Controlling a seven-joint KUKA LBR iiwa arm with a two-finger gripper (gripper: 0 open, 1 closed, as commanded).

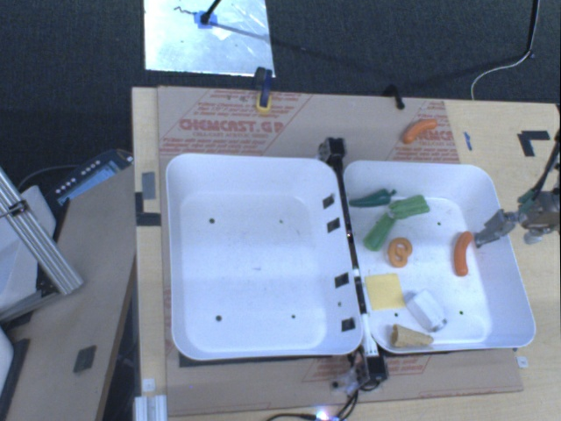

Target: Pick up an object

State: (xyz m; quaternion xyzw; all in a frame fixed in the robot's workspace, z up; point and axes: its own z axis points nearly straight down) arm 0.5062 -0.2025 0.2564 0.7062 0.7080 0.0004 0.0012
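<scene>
**Camera view: gripper at the right bin's edge, nothing seen in its grasp**

Camera view looks down at a slant on a pale wooden bench (491, 121) bearing 2 shallow white bins side by side on a sheet of brown cardboard (228, 125) with red printing. Dark carpet (368, 24) fills the top of the frame, with a shiny silver square (206, 24) lying on it at upper left and a white cable (517, 55) curling down at upper right. A yellow-and-blue clamp (263, 90) stands at the cardboard's upper edge. At far left sit an aluminium rail (35, 244) and a grey handset (92, 174).

The left bin (254, 253) shows a bare white floor with a few dark dots. The right bin (500, 323) holds the objects: a dark green pepper (372, 199), a light green piece (409, 207), a green pod (379, 231), an orange ring (401, 252), an orange sausage (461, 254), a yellow square (385, 291), a white block (426, 309) and a tan wedge (410, 337). 1 more orange piece (420, 131) lies outside the bins on the cardboard, above the right bin.

The gripper (487, 229) reaches in at middle right, its tip just beside the orange sausage, to that piece's upper right. Whether its jaws are parted or closed I cannot tell; no object is seen between them.
</scene>
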